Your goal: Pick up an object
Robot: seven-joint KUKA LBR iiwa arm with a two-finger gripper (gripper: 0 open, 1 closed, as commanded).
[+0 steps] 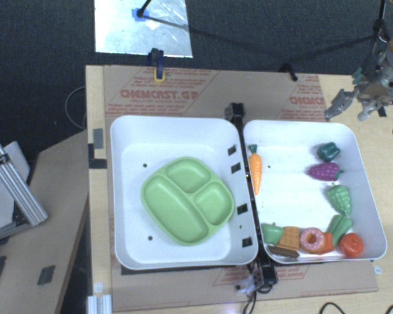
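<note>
The right bin (295, 136) holds several toy foods: a carrot (254, 169) along its left wall, a dark green pepper (328, 152), purple grapes (323, 171), a green ribbed vegetable (340, 199), a pink doughnut (312, 239), a red tomato (351, 244) and a brown waffle piece (288, 238). My gripper (354, 107) hangs at the upper right, above the bench just beyond the right bin's far corner. Its fingers (334, 104) are spread apart with nothing between them.
The left bin (137, 142) carries a green divided plate (187, 200). A clamp bar (245, 175) runs between the bins. A shiny sheet (143, 19) lies at the back, with a blue and yellow clamp (158, 64) at the bench's far edge.
</note>
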